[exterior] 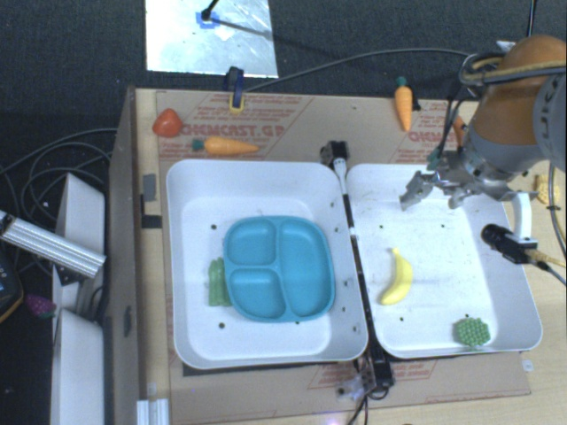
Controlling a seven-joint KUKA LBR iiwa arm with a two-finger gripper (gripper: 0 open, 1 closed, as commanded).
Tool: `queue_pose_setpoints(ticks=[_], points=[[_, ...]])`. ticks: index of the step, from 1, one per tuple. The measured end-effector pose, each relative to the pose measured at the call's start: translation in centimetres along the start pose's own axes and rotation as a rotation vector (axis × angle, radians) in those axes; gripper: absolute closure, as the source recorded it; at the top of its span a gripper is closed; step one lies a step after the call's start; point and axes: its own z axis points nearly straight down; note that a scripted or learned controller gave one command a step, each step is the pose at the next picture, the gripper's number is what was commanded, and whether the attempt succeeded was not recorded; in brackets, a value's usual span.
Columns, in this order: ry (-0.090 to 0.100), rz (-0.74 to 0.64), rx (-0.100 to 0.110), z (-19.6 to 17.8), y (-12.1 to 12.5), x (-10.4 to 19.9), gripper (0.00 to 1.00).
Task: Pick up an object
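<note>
Two white bins [266, 180] sit on a tan counter [292, 118] printed with red lettering, holding a sky-blue divided plate [279, 268], a pale green piece [216, 283], a yellow banana [398, 277] and a bumpy green ball [471, 331], with orange carrots [229, 146] beyond.

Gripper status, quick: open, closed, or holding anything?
Two-finger gripper: open, holding nothing, above the right white bin, apart from the yellow banana.
</note>
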Motion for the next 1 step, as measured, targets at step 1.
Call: queue_pose_setpoints(ticks=[1], points=[[0.000, 0.003, 0.003, 11.54, -4.05, -1.03, 0.00]])
